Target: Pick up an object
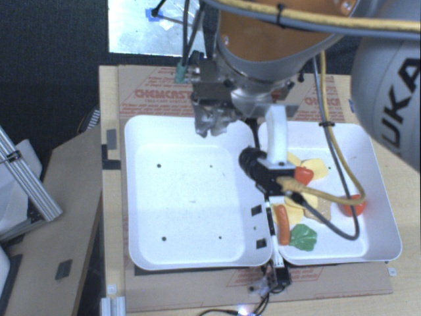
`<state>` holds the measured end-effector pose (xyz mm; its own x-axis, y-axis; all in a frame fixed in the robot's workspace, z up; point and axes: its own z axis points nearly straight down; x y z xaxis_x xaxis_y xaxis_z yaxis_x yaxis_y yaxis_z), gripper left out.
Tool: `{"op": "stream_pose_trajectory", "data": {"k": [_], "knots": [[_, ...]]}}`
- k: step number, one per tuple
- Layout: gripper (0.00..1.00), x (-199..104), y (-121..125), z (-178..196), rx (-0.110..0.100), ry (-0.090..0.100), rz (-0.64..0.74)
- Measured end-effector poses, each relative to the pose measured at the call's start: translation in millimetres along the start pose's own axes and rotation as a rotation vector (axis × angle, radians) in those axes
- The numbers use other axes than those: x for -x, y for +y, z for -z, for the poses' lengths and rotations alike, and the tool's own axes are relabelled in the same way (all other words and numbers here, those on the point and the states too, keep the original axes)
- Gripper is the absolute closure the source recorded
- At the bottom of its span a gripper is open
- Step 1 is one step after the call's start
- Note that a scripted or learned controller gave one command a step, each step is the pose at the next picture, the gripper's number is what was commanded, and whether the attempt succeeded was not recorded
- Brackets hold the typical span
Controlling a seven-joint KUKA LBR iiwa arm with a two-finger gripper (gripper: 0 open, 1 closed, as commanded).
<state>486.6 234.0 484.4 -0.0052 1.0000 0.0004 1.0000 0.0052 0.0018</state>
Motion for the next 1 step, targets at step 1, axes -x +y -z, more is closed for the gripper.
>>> {"op": "stream_pose_trajectory", "data": {"k": [1], "knots": [[1.00, 0.1, 0.0, 3.2, 0.000, 0.000, 0.000]]}}
